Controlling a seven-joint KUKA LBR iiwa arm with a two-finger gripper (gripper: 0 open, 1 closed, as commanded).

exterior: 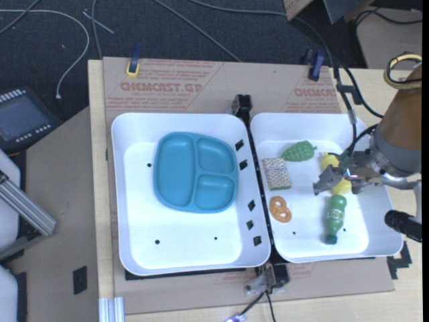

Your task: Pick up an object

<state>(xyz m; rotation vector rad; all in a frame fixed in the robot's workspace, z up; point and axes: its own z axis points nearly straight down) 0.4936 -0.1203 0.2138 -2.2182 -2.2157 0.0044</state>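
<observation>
Two shallow white bins sit side by side on the bench, the left bin (pixel 134 247) and the right bin (pixel 301 247) meeting along a dark central divider. In the left bin a blue sectioned plate (pixel 196 172) lies toward the far edge, well clear of the near edge. The right bin carries the loose objects: a green leafy toy (pixel 298 151) near the far edge, a small speckled green and white packet (pixel 276 174) just beside the bin's left wall, an orange pretzel (pixel 280 209) nearer the front on that same left side, and a green bottle (pixel 334 217) lying on its side toward the near right corner, its darker cap end pointing at the near edge. A yellow object (pixel 330 161) lies partly under the arm's tool, close to the right wall, and its shape is hard to make out. The grey arm with its orange band reaches in over the bin's right edge, and the gripper (pixel 330 182) hangs low just above the bottle's upper end, beside the yellow object. Its dark fingers appear spread a little, but how far the jaws stand apart I cannot tell, and nothing shows clearly between them
</observation>
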